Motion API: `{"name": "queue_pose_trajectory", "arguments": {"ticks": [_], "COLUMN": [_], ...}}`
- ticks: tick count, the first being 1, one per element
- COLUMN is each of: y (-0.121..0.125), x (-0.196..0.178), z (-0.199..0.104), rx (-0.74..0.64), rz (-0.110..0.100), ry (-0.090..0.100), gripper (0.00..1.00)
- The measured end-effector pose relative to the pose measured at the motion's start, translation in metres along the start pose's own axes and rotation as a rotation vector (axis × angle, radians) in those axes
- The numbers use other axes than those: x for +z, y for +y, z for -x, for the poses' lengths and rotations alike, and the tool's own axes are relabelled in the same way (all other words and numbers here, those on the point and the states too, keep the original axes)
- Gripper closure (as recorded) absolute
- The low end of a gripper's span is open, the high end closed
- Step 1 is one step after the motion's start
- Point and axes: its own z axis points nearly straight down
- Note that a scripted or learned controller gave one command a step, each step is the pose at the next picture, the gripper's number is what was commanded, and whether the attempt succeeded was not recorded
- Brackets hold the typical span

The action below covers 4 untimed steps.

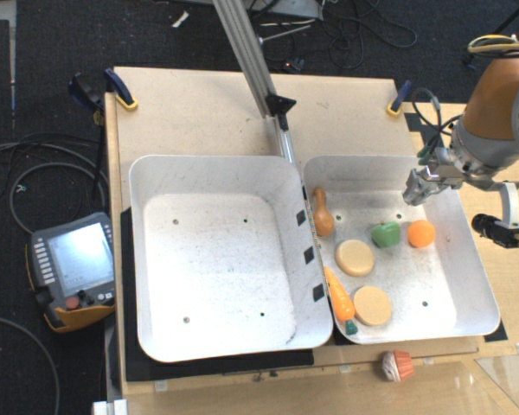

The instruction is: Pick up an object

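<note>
I see nothing lifted yet; the candidates all lie in the right bin (467,266): an orange ball (421,233) just beside a green piece (386,234), two tan discs, one (355,258) near the middle and one (372,305) toward the front, a carrot (338,296) along the left wall, and a small brown bottle-shaped piece (322,214) above it; the gripper (418,187) hangs over the bin's back right part, above and apart from the ball, and whether it is spread or closed I cannot tell from this angle; I judge this the approach step, with no object chosen by contact; the next move, as I read it, calls for lining up over one item, likely the ball or the green piece as the nearest, then descending squarely so the neighbour is not knocked away. The left bin (208,249) sits alongside on a pale wooden bench (208,115); a reddish item (398,366) lies on the bench's front edge; a teach pendant (73,271) rests on the dark floor to the left among cables.
</note>
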Motion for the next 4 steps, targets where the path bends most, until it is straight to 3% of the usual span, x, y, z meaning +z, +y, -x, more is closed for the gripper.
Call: {"name": "queue_pose_trajectory", "arguments": {"ticks": [2,4], "y": [0.006,-0.031], "x": [-0.108,-0.082], "z": [0.004,-0.096], "rx": [-0.003,-0.008], "rz": [0.001,-0.009], "ry": [0.0,0.004], "gripper": [1.0,1.0]}}
